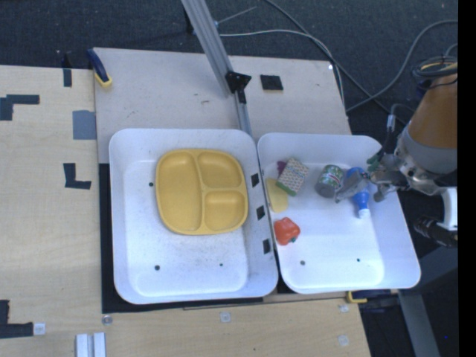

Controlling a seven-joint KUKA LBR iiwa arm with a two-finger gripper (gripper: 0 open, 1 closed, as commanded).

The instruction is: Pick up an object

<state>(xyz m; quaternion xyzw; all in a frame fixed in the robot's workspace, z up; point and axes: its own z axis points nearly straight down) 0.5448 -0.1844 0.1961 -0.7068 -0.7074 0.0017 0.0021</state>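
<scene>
2 shallow white bins sit side by side on the bench. The left bin [134,274] holds a yellow plastic divided plate with 3 compartments [201,190]. The right bin [394,266] holds a patterned square packet [293,175], a pale yellow rounded item [277,198] just below it, a red and orange pepper-shaped toy [286,231] nearer the front, a grey-green can lying on its side [330,180], and a small blue and white bottle-like object [360,197]. The grey arm's two-finger gripper [359,186] hangs over the right bin's upper right part, just beside the can and over the blue object; whether it grips anything cannot be told.
</scene>
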